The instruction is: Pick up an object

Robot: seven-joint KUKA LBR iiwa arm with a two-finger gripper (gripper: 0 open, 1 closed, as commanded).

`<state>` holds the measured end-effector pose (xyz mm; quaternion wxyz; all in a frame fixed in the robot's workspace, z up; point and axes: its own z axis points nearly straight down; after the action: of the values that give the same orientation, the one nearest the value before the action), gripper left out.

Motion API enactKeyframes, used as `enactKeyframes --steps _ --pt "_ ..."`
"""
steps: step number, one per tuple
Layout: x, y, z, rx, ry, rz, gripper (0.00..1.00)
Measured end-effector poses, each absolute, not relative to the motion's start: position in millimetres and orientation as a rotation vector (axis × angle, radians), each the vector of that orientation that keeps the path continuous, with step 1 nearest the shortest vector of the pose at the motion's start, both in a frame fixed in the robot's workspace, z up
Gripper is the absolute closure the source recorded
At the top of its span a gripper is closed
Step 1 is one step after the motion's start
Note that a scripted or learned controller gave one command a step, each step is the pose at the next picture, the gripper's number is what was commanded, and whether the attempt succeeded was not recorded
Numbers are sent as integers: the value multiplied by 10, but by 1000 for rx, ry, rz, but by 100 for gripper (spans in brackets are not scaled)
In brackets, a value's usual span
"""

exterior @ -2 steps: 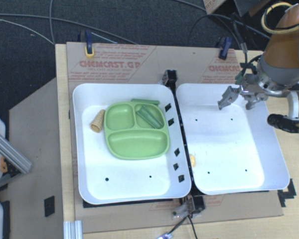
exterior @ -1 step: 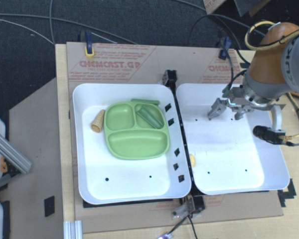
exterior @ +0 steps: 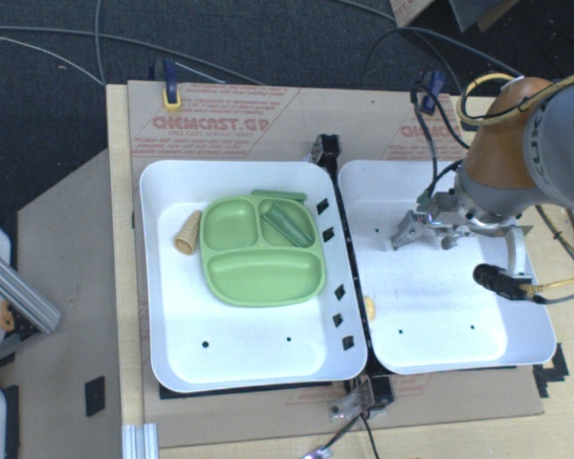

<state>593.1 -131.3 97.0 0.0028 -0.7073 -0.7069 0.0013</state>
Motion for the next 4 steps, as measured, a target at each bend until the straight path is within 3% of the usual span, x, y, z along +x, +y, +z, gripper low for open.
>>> enactKeyframes --steps 1,2,4 --pt "5929 -1307 843 -2218 -2218 3 0" --pt "5940 -1307 965 -2220 -2220 -1 100" --pt "6026 -1284 2045 -2224 -2227 -6 100"
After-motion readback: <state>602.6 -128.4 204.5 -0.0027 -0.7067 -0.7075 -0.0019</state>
